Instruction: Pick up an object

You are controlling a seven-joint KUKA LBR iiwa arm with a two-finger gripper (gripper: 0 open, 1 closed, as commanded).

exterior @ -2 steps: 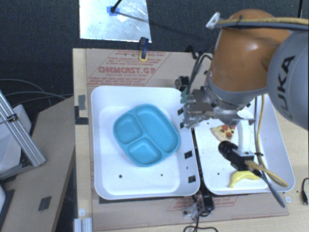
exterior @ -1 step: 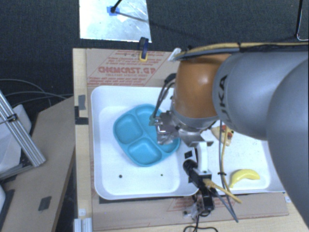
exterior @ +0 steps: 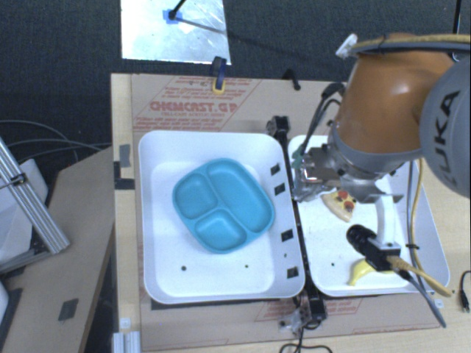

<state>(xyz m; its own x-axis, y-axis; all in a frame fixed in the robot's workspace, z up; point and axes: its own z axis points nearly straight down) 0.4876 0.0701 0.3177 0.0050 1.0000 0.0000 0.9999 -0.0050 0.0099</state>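
Observation:
A blue three-section plate (exterior: 222, 204) lies in the left bin (exterior: 165, 271). In the right bin (exterior: 324, 271), a toy pizza slice (exterior: 341, 205) with red dots pokes out from under the wrist. A yellow banana-like piece (exterior: 361, 273) rests near that bin's front edge. My gripper (exterior: 307, 178) hangs low over the right bin's left side, close to the divider between the bins and just left of the pizza slice. The bulky orange wrist hides most of what lies under it.
Black clips (exterior: 280, 190) line the rim between the two bins. The bins rest on a cardboard sheet (exterior: 195, 101), with a shiny foil square (exterior: 176, 20) behind it. An aluminium frame (exterior: 26, 204) stands at the far left.

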